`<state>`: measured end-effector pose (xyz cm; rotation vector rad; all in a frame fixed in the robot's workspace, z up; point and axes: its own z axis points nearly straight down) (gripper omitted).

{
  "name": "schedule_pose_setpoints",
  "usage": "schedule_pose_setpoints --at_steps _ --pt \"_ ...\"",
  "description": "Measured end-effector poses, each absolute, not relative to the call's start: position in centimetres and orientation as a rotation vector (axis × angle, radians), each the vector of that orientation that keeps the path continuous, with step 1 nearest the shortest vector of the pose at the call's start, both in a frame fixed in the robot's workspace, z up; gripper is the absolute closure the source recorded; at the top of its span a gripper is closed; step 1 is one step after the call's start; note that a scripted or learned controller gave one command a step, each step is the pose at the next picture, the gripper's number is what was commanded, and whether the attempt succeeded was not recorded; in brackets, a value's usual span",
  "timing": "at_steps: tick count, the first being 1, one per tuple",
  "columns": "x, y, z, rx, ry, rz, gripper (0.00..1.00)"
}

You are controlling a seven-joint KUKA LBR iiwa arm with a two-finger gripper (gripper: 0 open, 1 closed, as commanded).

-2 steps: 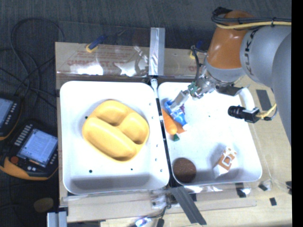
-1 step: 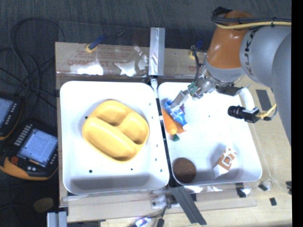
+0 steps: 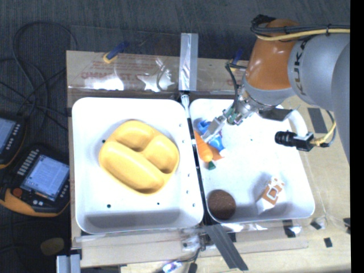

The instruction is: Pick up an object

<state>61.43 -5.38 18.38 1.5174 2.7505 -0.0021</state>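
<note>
1 blue-and-orange object [image 3: 206, 141] lies directly beneath the end effector [image 3: 215, 127].

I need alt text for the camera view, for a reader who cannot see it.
A grey and orange robot arm reaches into the right white bin, its gripper over a blue and orange object. The left bin holds a large yellow object.

Left bin [image 3: 85, 152]: yellow bun-shaped object [image 3: 138, 155].
Right bin [image 3: 296, 169]: brown ball [image 3: 221, 203], small orange-white box [image 3: 271, 191], orange-blue pile [image 3: 207, 145] by the divider.
Gripper [image 3: 215, 127]: low over the pile.
Arm [image 3: 296, 56]: enters from right.
</note>
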Motion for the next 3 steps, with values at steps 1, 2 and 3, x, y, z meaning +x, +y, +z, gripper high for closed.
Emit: schedule_pose_setpoints --at_steps 1,2,3 --pt "64.7 -5.9 18.4 1.46 2.781 -0.001 0.0" --pt "65.1 -10.5 10.3 1.405 2.807 -0.002 0.0" --pt "65.2 -10.4 11.2 1.407 2.807 0.003 1.0"
